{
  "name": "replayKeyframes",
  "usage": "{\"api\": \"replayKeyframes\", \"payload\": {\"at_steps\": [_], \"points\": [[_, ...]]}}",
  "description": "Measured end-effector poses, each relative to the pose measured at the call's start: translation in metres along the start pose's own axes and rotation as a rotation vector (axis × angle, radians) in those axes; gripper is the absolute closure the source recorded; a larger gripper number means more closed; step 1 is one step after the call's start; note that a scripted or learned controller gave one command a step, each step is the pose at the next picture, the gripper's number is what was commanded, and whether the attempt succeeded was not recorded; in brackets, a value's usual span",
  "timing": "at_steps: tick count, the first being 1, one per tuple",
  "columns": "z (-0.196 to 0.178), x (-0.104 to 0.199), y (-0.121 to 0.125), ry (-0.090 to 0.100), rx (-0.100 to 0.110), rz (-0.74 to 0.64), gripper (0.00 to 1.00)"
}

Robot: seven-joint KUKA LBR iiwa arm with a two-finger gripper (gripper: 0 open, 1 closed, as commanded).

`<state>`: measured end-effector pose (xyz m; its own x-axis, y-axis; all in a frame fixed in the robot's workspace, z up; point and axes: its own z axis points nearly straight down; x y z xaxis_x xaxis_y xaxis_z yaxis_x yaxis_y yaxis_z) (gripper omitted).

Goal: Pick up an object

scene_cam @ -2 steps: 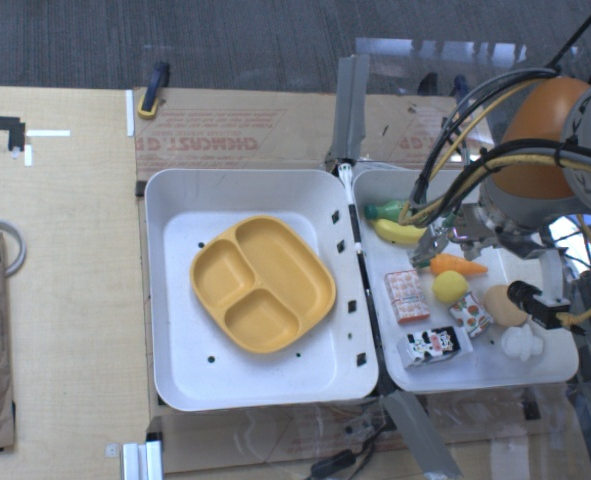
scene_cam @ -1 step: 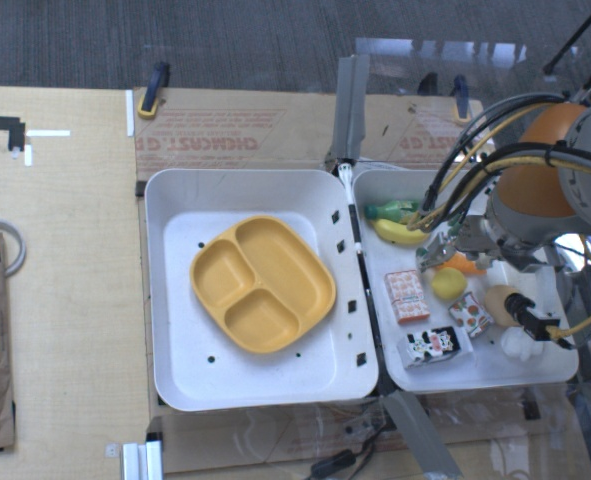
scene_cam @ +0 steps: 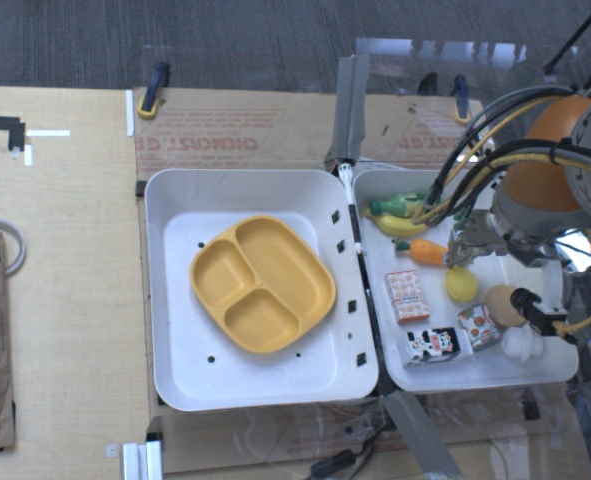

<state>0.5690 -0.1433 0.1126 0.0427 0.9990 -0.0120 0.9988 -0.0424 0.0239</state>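
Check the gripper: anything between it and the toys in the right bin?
Nothing visible. The gripper sits low inside the right bin, right beside the carrot and just above the lemon in the picture. No object lies between it and those two. The banana lies farther left, past the carrot.

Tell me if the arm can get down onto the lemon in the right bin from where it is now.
Probably yes. The lemon lies bare on the right bin floor, just below the gripper. The carrot and the pink carton lie close but apart from it, so nothing covers it.
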Motion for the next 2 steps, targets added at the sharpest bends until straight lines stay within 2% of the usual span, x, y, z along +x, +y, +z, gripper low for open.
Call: {"api": "replayKeyframes", "payload": {"at_steps": [1,2], "points": [[0.000,0.000,0.000,0.000,0.000,0.000,0.00],[0.021,-0.040,-0.027,0.005,0.028,0.380,0.00]]}}
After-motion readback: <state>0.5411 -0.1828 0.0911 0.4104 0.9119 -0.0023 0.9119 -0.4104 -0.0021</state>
